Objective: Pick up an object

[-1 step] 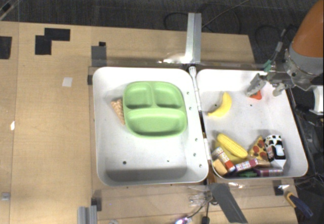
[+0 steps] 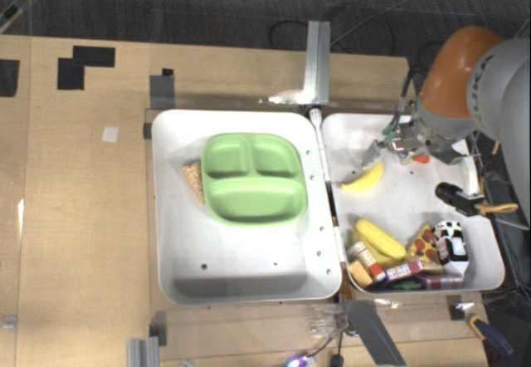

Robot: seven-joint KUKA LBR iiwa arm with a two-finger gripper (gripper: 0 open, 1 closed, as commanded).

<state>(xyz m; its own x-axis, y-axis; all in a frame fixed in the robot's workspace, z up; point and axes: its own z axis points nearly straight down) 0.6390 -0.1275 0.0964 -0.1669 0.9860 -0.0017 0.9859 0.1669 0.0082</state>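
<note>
My gripper (image 2: 397,141) hangs low over the far part of the right bin (image 2: 489,274), just up and to the right of a yellow banana (image 2: 365,179) that lies on the bin floor. Nothing shows between the fingers. A small red thing (image 2: 420,159) lies right beside the gripper. Nearer the front of that bin lie a yellow corn cob (image 2: 380,238), a pizza slice (image 2: 423,245), a black-and-white toy (image 2: 450,239) and several small packets and sticks (image 2: 402,272).
The left bin (image 2: 174,257) holds a green divided plate (image 2: 252,178) with a tan waffle-like piece (image 2: 193,181) tucked against its left edge. A metal post (image 2: 318,58) stands behind the wall between the bins.
</note>
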